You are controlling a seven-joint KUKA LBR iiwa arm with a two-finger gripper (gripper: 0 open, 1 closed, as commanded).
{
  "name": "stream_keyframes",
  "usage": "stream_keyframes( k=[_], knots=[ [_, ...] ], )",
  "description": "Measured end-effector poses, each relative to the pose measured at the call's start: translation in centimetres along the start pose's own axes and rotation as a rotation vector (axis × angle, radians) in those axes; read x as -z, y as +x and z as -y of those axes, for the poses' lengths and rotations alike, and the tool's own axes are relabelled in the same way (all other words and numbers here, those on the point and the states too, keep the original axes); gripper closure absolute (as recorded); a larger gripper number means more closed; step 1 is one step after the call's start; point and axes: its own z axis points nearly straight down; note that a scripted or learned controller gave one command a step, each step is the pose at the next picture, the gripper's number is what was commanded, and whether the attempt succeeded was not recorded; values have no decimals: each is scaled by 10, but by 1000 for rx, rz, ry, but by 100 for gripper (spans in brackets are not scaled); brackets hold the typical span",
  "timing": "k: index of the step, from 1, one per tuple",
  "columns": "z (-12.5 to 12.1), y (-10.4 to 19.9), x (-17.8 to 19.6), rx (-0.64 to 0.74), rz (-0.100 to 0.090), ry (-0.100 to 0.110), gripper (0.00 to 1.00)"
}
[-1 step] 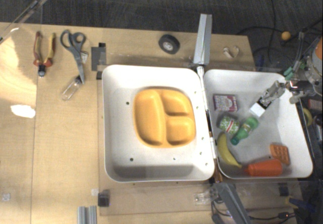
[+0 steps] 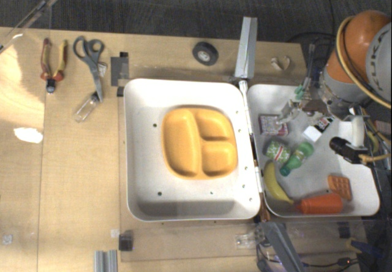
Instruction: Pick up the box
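Note:
A small flat box with a pinkish-grey printed face lies at the left side of the right bin, close to the wall shared with the left bin. My gripper hangs over the bin's upper middle, just right of and above the box, with metal parts and cabling crowding it. Nothing visible is held in it. The grey arm with its orange band comes in from the upper right.
Around the box lie a green bottle, a green round can, a banana, an orange carrot, a waffle-like orange piece and a small white block. The left bin holds a yellow divided tray. Scissors and pliers rest on the bench.

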Motion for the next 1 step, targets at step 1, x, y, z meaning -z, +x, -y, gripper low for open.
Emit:
stream_keyframes(
  k=[1],
  knots=[
    [-15, 21, -78, -42, 0, -2, 0]
  ],
)
